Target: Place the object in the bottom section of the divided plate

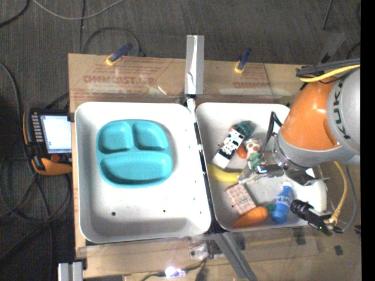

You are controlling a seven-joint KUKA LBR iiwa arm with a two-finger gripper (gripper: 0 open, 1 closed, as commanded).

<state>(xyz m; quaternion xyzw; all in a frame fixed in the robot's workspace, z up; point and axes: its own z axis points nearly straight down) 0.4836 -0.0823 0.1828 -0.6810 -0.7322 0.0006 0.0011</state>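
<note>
So we've barely begun: the blue plate (136, 153) sits bare in the left bin (88, 215), while our claw (262, 170), whose grip we cannot tell, hovers over the toys (243, 201).

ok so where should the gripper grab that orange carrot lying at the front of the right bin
Probably across the middle of the orange plastic carrot, coming straight down from above. It lies flat, long axis roughly left to right, so fingers should close across its narrow width. The small patterned card and blue bottle crowd its ends.

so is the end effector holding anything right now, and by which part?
Cannot be told. The end effector is low in the right bin, among the toys beside the banana, but no item visibly sits in its grip.
</note>
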